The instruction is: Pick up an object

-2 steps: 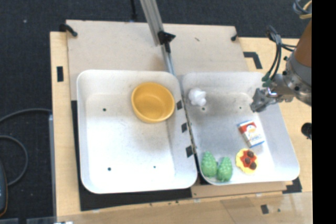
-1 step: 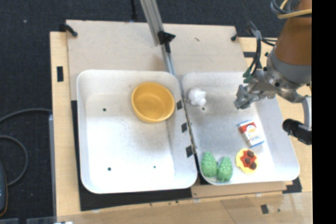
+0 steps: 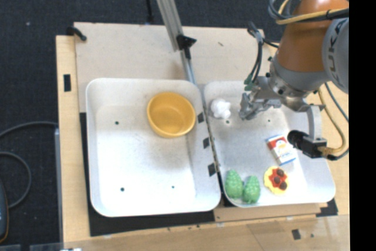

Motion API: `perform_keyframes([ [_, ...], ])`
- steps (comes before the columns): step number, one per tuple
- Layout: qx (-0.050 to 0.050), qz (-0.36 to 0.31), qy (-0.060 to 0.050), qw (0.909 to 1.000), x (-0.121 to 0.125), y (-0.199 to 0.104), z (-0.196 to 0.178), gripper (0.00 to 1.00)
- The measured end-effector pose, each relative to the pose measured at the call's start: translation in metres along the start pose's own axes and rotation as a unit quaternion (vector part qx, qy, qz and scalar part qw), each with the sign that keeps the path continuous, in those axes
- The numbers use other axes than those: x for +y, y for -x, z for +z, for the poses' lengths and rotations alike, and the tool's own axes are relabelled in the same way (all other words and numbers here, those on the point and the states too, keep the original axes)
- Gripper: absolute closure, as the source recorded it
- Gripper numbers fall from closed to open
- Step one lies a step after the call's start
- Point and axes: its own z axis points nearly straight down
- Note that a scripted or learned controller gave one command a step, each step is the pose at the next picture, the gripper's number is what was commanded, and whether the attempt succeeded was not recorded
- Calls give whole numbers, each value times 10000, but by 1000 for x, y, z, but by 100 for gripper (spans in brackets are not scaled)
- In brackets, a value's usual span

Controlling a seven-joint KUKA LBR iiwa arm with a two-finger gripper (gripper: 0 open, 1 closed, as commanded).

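Nearest to the camera, at the front rim of the right bin [image 3: 320,197], two green bumpy objects [image 3: 242,186] lie side by side, touching each other. Just to their right lies a yellow flat item with dark and red spots [image 3: 276,180]. A little farther back, near the right wall of this bin, a small box in white, red and blue [image 3: 282,149] lies flat and somewhat tilted. A black part [image 3: 306,144] that hangs from the arm is just beside this box, on its right.

Farther in the same bin, a small white object [image 3: 221,108] rests close to the left wall, near the back corner. The tool [image 3: 249,109] hangs over the back part of the right bin, to the right of the white object and apart from it. It is dark and seen from above, so I cannot tell how it stands or if it has anything in it.

The left bin [image 3: 117,197] holds a yellow bowl [image 3: 171,114], upright, in its back right part. The two bins touch along the middle.

Behind the bins, on the bench [image 3: 117,50], a grey metal pole [image 3: 167,6] rises at a slant between the two bins.
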Motion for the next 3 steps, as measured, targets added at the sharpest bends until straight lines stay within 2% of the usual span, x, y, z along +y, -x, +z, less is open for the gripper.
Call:
perform_keyframes([
  [1, -1, -4, 19, 10000, 25, -45, 2, 100],
  [2, -5, -1, 15, 10000, 47, -92, 20, 100],
  [3, -11, 14, 12, 10000, 46, -89, 19, 0],
])
